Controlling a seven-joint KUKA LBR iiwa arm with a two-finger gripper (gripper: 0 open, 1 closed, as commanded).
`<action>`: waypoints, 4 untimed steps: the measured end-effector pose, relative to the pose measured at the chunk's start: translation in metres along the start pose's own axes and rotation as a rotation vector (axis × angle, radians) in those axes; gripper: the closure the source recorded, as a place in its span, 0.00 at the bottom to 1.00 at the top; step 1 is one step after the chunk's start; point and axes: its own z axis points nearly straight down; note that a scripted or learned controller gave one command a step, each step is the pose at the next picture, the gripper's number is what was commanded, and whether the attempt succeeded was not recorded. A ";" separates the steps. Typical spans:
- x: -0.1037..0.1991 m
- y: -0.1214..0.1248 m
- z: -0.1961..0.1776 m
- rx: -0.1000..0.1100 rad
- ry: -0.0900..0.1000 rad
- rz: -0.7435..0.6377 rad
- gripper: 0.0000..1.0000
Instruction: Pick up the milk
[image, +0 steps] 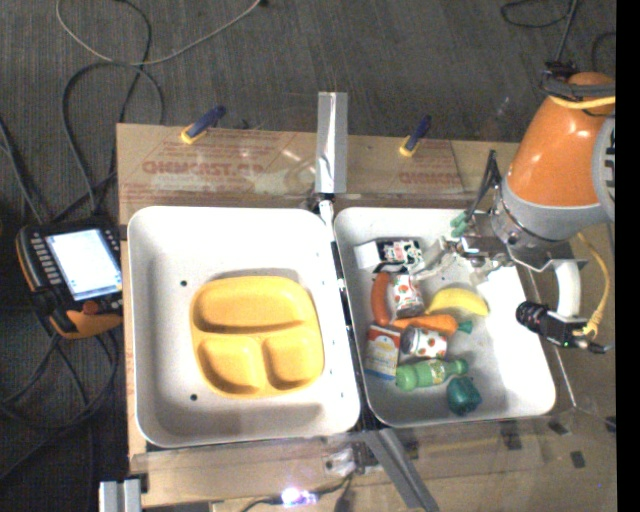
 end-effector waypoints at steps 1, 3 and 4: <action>-0.022 0.073 0.077 0.000 -0.003 -0.027 0.00; -0.064 0.121 0.162 0.038 0.026 -0.250 0.00; -0.037 0.109 0.168 0.074 -0.008 0.219 0.00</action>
